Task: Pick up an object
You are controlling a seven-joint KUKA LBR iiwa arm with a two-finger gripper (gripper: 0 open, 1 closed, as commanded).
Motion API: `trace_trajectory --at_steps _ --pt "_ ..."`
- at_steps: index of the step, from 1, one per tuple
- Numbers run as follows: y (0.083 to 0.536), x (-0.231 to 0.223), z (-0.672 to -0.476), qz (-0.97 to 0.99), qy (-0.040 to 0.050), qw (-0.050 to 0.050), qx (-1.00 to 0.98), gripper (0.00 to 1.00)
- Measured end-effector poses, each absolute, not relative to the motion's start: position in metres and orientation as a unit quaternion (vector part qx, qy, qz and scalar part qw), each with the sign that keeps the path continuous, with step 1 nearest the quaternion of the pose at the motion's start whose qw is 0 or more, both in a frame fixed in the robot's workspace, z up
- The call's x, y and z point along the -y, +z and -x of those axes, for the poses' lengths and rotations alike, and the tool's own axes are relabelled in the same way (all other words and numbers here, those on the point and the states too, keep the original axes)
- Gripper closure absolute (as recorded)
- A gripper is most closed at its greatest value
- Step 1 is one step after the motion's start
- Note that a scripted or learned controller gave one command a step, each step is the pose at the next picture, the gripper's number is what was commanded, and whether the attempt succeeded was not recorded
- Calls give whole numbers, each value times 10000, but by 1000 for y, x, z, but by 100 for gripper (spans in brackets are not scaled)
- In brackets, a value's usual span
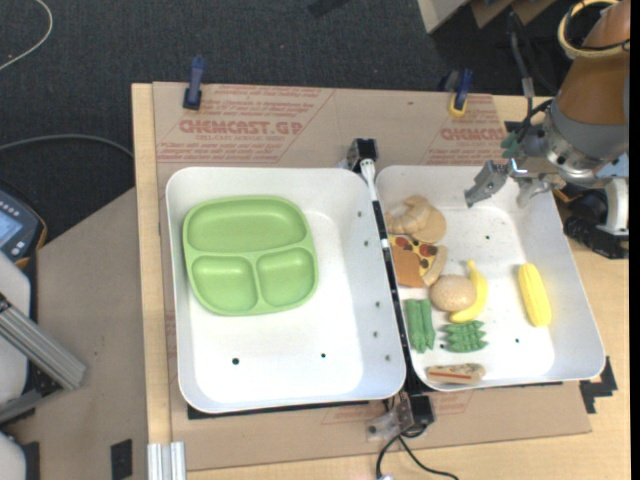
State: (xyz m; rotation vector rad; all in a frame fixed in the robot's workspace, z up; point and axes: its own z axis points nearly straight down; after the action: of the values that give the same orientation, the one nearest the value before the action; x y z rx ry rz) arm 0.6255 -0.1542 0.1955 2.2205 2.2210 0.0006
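My gripper [512,187] hangs over the far part of the right bin [560,348], its two grey fingers spread open with nothing between them. Below it in that bin lie toy foods: a tan mushroom-like piece [418,217], a pizza slice [416,258], a beige bun [452,293], a banana [473,295], a corn cob [533,294], green pea pods [420,324], a green bean cluster [465,337] and a hot dog [454,373]. The gripper is above and to the right of the mushroom piece, apart from every item.
The left bin [290,368] holds a green three-compartment tray [250,254]. Both bins rest on a cardboard sheet [300,118] held by a blue clamp [193,81] and another clamp [460,90]. A black divider bar [378,238] runs between the bins.
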Motion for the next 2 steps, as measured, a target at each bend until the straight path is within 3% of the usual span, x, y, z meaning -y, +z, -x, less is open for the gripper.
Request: trace_trajectory --at_steps 1,2 --pt "95 152 -546 -7067 9 20 -7075 0" --pt "86 125 -481 -7074 3 4 -7068 0"
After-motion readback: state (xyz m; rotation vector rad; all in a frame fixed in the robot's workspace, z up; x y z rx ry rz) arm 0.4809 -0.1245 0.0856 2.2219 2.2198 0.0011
